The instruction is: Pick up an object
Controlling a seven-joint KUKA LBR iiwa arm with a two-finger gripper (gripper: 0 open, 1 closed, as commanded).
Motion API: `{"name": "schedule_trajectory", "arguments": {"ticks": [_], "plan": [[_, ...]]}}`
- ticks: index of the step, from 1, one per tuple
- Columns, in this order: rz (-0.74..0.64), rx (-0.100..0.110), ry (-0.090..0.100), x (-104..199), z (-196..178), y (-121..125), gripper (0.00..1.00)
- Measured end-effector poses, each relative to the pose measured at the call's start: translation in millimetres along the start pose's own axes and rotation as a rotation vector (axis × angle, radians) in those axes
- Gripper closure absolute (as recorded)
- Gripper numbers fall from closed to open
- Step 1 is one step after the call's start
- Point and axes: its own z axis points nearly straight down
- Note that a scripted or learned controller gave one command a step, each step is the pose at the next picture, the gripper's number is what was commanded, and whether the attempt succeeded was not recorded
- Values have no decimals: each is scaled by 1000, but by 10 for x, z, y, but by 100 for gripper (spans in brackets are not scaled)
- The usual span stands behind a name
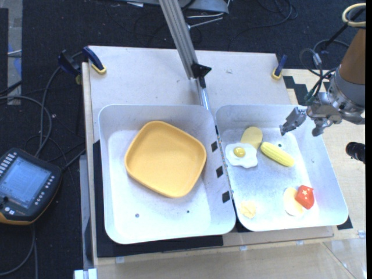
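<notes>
Right bin (325,173) rim — arm (349,92) overhead, corn (277,154) near.

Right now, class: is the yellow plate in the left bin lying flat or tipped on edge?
Flat. The yellow plate rests on the left bin's floor, hollow side up, its whole rim showing.

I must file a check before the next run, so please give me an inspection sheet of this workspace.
Surface: white board carrying two shallow white bins, left bin and right bin, side by side.
Job's things: left bin holds a yellow plate; right bin holds a toy fried egg, a corn cob, a flat yellow piece, a small pale yellow piece and a red and white piece.
Clutter: nothing seen.
Gripper: gripper above the right bin's far right part, open, holding nothing.
Cables: black cables on the floor at left and top.
Surroundings: handheld control screen on the dark floor; clamps at the board's corners.
</notes>
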Motion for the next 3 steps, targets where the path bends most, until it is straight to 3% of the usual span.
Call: {"name": "schedule_trajectory", "arguments": {"ticks": [1,3], "plan": [[1,4,1,-97,557,-7,0],[0,0,0,32,1498,3,0]]}}
